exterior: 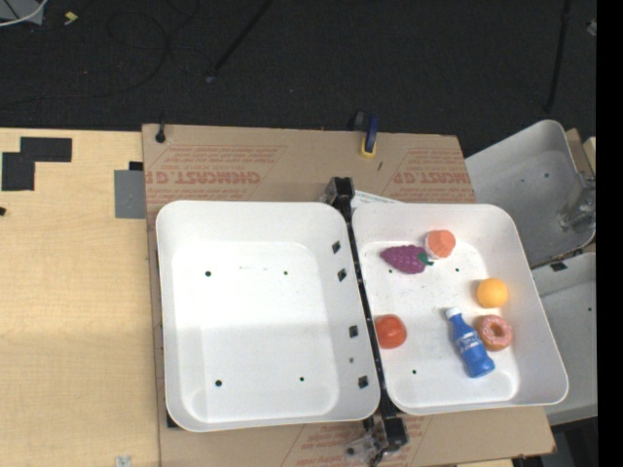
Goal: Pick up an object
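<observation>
All the toys lie in the right white bin (pixel 531 261). The arm comes in from the right, so this bin is on its side of the bench.

Closest to the camera is a small blue plastic bottle with a white cap (pixel 471 346). It lies flat. Its long side runs from the cap, up and to the left, down to the bottom, which points right and toward the camera. A pink ring like a donut (pixel 497 333) touches the bottle's right side. I think fingers should close across the bottle's thin middle, not along its length, and the donut may get in the way there.

Over to the left, just beside the wall between the bins, sits a round red-orange toy (pixel 390 332).

A bit farther back is a small orange ball (pixel 493 293). It sits alone near the right wall, apart from the others. I think it is the easiest to reach, but a ball can roll away.

Farthest back are a purple bunch of toy grapes (pixel 405 259) and, just beside it on the right, a round toy in orange and pink (pixel 440 243).
</observation>
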`<action>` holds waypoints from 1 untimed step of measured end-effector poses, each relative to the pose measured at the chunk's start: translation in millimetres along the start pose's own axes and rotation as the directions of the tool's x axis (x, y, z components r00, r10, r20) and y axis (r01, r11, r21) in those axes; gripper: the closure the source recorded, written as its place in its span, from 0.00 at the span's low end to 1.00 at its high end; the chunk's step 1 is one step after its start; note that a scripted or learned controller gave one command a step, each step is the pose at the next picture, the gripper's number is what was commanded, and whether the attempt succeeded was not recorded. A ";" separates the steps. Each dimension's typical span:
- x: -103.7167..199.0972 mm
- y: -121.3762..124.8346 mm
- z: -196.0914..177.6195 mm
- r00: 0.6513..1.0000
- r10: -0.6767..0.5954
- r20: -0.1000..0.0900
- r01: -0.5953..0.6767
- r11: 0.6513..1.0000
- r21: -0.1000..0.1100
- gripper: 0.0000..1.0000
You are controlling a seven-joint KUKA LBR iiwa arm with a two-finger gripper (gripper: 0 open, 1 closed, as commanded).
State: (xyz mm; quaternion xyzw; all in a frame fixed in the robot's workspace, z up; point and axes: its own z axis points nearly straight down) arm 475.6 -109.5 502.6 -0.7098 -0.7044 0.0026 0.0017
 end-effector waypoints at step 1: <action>-32.5 6.6 103.4 1.000 -0.004 -0.002 0.004 1.000 0.004 1.00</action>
